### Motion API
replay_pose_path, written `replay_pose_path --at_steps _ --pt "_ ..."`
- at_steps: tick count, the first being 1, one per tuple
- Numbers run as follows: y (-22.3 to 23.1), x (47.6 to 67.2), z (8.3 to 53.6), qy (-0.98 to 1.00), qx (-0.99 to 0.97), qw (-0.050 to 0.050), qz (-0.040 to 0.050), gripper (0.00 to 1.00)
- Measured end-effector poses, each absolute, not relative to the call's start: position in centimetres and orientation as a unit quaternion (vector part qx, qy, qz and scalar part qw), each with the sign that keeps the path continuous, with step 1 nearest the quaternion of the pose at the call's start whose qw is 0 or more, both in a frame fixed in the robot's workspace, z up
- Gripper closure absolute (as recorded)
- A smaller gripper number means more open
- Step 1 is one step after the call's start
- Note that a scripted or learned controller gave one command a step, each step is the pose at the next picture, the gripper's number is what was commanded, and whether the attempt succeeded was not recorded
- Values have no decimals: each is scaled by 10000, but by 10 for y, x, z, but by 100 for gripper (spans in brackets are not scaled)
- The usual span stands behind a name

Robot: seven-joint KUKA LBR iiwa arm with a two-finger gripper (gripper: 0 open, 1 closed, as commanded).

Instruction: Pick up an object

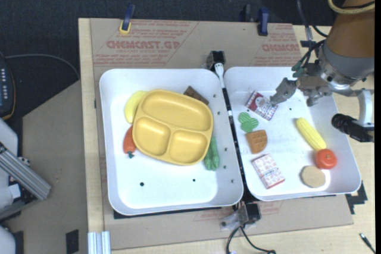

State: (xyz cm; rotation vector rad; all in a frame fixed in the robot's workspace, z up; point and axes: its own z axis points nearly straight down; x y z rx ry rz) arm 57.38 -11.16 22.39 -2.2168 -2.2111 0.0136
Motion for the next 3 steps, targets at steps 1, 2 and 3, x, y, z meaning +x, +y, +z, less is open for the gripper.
replay_pose_path --at_steps 1,2,3 --pt "-111 576 231 -7071 -7071 -3 -1 0" --pt "-109 577 189 -7070 -7072 27 16 0" --pt "-106 574 126 -7069 -7073 27 14 0"
